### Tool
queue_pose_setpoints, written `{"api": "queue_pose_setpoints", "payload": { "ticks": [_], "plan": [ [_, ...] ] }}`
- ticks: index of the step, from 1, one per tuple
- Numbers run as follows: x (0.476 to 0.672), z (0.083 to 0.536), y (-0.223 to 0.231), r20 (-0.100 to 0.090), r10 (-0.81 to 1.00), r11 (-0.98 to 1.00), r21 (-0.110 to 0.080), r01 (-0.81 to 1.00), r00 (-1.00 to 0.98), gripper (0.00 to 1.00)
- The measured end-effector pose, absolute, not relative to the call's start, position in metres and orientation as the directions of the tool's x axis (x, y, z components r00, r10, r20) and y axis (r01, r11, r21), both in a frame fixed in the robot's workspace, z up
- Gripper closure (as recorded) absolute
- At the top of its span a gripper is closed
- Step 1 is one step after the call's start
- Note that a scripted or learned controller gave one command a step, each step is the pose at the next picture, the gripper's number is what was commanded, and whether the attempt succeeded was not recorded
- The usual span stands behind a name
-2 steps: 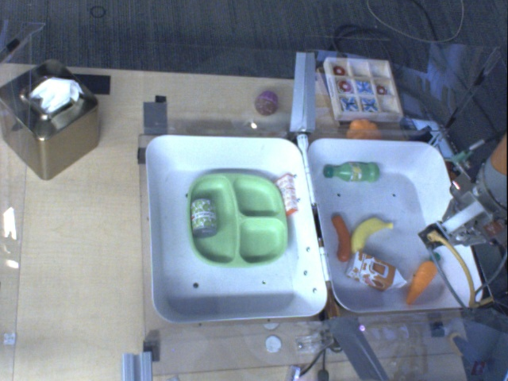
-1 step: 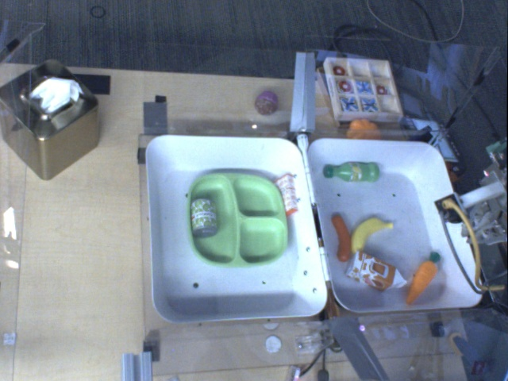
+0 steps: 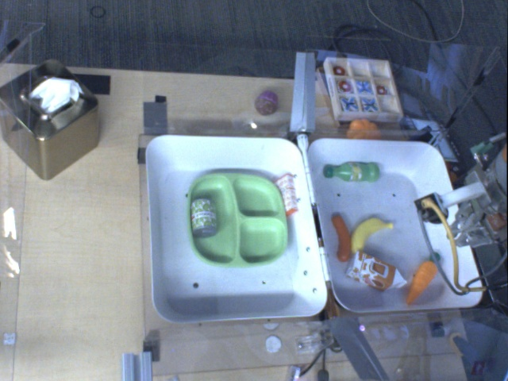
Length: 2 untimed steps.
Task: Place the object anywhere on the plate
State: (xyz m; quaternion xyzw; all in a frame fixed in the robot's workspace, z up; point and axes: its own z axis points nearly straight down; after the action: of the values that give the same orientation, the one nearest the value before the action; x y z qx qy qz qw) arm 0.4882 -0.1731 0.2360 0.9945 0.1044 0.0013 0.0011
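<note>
The can (image 3: pixel 204 217) lies lengthwise near-to-far in the green plate's (image 3: pixel 262 244) left compartment, while the gripper (image 3: pixel 476 213), grip state indiscernible, sits at the right bin's (image 3: pixel 413 161) right edge.

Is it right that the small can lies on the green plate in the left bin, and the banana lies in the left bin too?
Not quite. The can does lie on the green plate in the left bin, but the camera view shows the banana in the right bin.

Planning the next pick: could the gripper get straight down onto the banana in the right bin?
Probably yes. The banana lies uncovered on the right bin's floor, with bare space above it. A sausage sits close on one side and a carton just below, so the fingers have little room there.
</note>
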Motion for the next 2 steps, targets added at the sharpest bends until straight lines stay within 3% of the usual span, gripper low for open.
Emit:
{"api": "queue_pose_setpoints", "payload": {
  "ticks": [1, 2],
  "plan": [
    [0.488, 0.205, -0.205, 0.002, 0.391, -0.921, 0.001, 0.391, 0.921, 1.00],
    [0.489, 0.242, -0.205, 0.004, 0.208, -0.978, 0.003, 0.208, 0.978, 1.00]
  ]
}}
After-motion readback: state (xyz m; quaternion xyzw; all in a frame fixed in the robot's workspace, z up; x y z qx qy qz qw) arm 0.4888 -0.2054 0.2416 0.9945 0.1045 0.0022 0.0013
